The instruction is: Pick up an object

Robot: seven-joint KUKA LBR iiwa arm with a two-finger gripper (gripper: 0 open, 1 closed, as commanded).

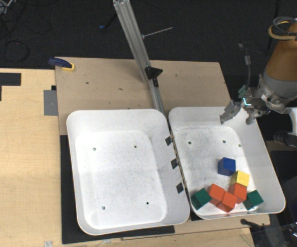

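Note:
Several small blocks lie in the near right corner of the right bin (205, 138): a blue block (227, 165), a yellow block (241, 178), orange blocks (225, 195), and green blocks (201, 197) at both ends of the cluster. My gripper (239, 113) hangs over the far right rim of that bin, well away from the blocks. Its two fingers stand apart with nothing between them.
The left bin (120, 163) sits beside the right one, joined by black clips (174, 162). A slanted aluminium rail (138, 45) rises behind the bins. A blue-and-yellow clamp (62, 63) lies at the bench's far left corner.

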